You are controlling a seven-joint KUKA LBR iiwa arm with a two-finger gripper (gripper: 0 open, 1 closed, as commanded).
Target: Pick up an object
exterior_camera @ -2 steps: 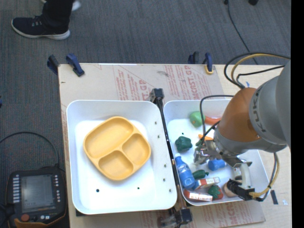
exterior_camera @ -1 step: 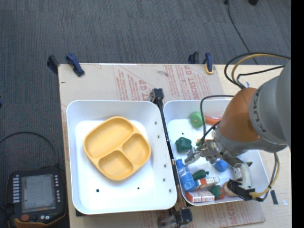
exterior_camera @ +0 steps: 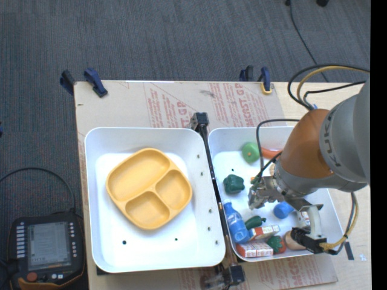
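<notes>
Right, gripper (exterior_camera: 261, 196) hangs low in the right bin (exterior_camera: 233, 136) – can't tell its state. Nearest: blue bottle (exterior_camera: 234, 222), prob light, slick, rigid – grab across the body. Farther: dark green toy (exterior_camera: 233, 183), green ball (exterior_camera: 251, 151).

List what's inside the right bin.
In the right bin: a light green object, dark green toy, blue bottle, blue cap-like piece and small red-and-white packages. The arm covers the bin's right part, so anything beneath it is hidden.
</notes>
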